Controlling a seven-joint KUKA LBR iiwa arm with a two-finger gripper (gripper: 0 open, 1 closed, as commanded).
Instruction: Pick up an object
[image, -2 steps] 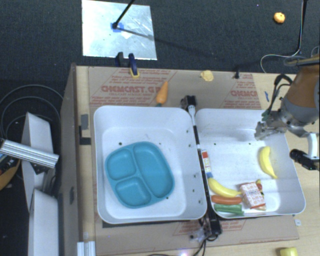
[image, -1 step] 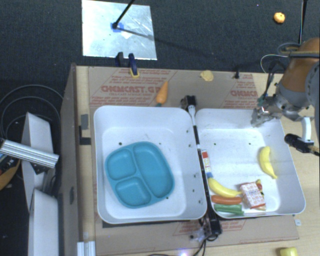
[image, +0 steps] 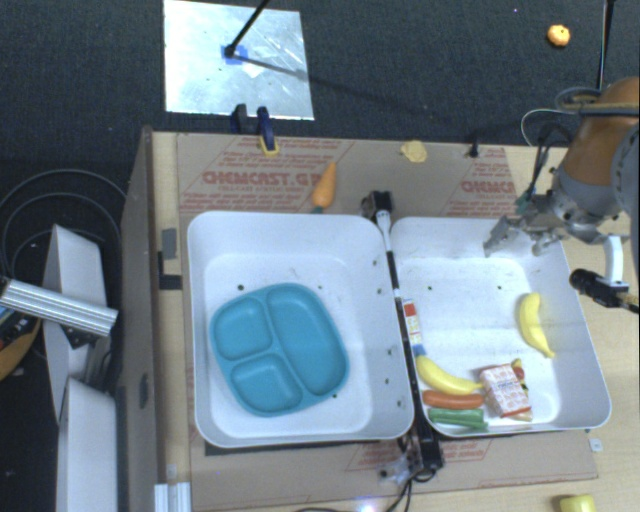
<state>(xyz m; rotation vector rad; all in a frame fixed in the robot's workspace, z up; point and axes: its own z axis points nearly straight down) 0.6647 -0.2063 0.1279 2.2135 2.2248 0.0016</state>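
Dark carpet (image: 80, 90) all round, with a shiny metal sheet (image: 238, 60) lying on it at top; below that, a printed cardboard sheet (image: 290, 165) under two white bins set side by side.

On the left, left bin (image: 290, 240) bearing a blue divided plate (image: 280, 347). Beyond its far rim, on the cardboard, a carrot (image: 324, 185) standing roughly along the up-down line of the view.

On the right, right bin (image: 470, 290) with the pickable things gathered toward its near and right parts. Near the right wall, upper banana (image: 533, 322), long axis running mostly far-to-near and leaning a little, its near end pointing toward the bin's near right corner. At the near edge, lower banana (image: 447, 377), long axis slanting from upper left down to lower right (curved, belly downward). Just beneath it, an orange-red sausage (image: 453, 399) and a green stick (image: 460, 418), both lying nearly left-to-right. Beside them, a snack packet (image: 505, 390), slightly tilted.

Over the far right corner of that bin, gripper (image: 517, 243), fingers spread apart and gripping nothing, well apart from the upper banana
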